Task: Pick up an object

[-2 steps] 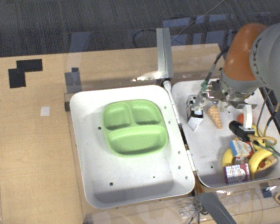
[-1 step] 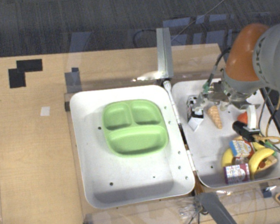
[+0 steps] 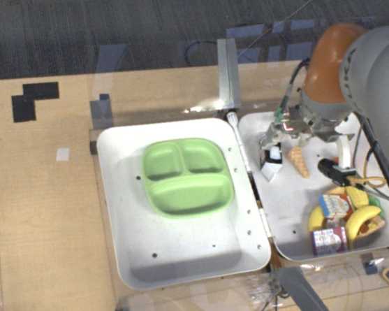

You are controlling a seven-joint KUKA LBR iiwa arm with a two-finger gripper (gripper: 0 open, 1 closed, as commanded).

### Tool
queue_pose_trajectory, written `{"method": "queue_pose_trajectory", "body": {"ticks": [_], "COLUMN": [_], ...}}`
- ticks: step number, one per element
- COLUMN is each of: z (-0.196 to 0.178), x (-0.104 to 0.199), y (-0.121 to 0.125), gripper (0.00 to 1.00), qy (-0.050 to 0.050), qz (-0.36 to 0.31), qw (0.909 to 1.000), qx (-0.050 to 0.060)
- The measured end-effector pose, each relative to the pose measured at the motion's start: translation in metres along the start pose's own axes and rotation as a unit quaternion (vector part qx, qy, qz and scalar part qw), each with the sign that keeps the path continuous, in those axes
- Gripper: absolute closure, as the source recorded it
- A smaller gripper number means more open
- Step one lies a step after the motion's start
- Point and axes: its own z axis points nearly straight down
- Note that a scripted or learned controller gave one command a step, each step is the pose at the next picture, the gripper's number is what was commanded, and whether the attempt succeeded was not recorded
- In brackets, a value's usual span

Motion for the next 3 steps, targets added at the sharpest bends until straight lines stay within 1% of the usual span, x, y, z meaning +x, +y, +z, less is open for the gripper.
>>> {"method": "queue_pose_trajectory", "body": {"ticks": [1, 2, 3], "z": [-0.001, -0.002, -0.003], "x": [0.003, 0.002, -0.003], "y": [-0.013, -0.031, -0.047], "gripper": [0.0, 0.0, 0.0], "qy": [-0.001, 0.004, 0.003], "qz": [-0.008, 0.126, 0.106], "qw": [0.9999, 0.992, 0.9943], "qx": [-0.009, -0.009, -0.011]}}
